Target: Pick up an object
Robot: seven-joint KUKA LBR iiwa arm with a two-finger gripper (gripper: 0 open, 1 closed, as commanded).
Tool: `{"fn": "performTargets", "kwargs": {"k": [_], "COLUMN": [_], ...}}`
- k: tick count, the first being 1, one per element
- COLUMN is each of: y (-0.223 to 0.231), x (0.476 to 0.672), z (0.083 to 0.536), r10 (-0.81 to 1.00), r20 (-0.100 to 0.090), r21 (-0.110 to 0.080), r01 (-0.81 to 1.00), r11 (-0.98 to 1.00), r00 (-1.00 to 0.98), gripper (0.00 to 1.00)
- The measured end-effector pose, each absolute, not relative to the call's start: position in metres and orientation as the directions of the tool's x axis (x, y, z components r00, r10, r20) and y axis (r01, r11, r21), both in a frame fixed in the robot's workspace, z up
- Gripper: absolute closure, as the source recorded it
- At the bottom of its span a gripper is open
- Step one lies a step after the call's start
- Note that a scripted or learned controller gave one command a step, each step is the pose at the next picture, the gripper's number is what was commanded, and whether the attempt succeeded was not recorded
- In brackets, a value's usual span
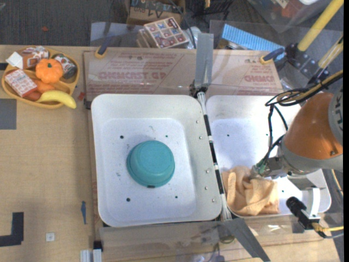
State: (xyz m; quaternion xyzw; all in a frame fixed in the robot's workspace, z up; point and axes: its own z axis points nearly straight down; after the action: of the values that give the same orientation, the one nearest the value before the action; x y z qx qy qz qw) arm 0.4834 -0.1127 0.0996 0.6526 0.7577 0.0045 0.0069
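Down at the near edge of the right bin [240, 124], a crumpled tan cloth [252, 196] lay bunched against the bin's near-left corner, its mass running roughly left to right along the near wall. The gripper [264, 170] sat at the cloth's upper right edge, at or just above the fabric, with the grey and orange arm [313, 138] reaching in from the right and covering much of that bin's right half. Whether the gripper was spread or pressed together could not be told; the wrist body and cabling hid that end from above, and no fabric was visibly caught in it, so nothing could be called held.

The relation that mattered was this: most of the cloth lay to the left and nearer from the gripper, not squarely beneath it. In my judgement a straight descent from there would meet only the cloth's far-right fringe, and a small shift left and nearward would put the tool over the thickest fold.

Well apart, in the left bin [103, 146], a teal bowl [151, 163] sat upside down near the middle, untouched and far from the gripper's reach line. A yellow dish of toy food [38, 75] stood off the bench's far left, clear of both bins.
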Motion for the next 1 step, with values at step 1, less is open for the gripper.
{"fn": "performTargets", "kwargs": {"k": [1], "y": [-0.1127], "x": [0.4834], "z": [0.0996], "r10": [0.989], "r20": [-0.004], "r21": [0.016], "r01": [0.989], "r11": [0.148], "r00": [-0.148], "gripper": [0.0]}}
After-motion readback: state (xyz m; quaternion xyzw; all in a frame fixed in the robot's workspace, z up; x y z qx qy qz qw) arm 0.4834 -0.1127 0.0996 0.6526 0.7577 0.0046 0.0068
